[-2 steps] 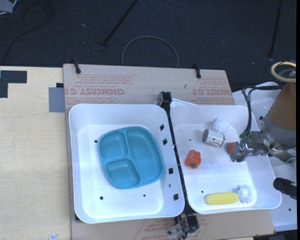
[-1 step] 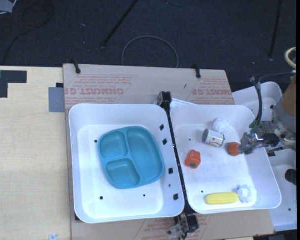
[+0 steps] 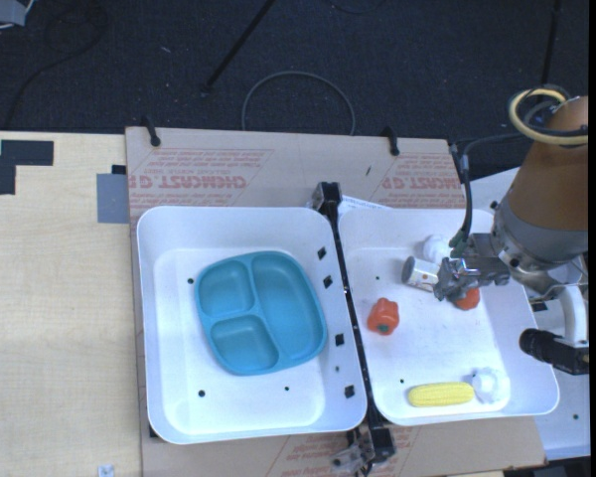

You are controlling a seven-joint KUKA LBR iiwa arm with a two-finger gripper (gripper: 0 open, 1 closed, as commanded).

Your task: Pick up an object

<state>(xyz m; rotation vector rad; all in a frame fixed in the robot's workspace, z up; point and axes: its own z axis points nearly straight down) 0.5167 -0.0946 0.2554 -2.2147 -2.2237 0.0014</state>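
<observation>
A: Where is the gripper [image 3: 455, 284]?

B: Low near the right bin's [image 3: 521, 397] right wall; I can't tell its state. An orange piece [image 3: 467, 300] lies just under it.

A: Other options?

B: The orange cup [image 3: 382, 315] is leftward, the corn [image 3: 440, 395] along the front edge.

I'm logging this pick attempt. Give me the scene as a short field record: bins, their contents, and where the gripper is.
left bin: blue divided plate
right bin: orange cup-like item, yellow corn cob, small white piece beside the cob, grey cylinder, small orange-red object
gripper: low over the right bin's far right part, by the grey cylinder and orange-red object
grasp: nothing visibly between the fingers
</observation>
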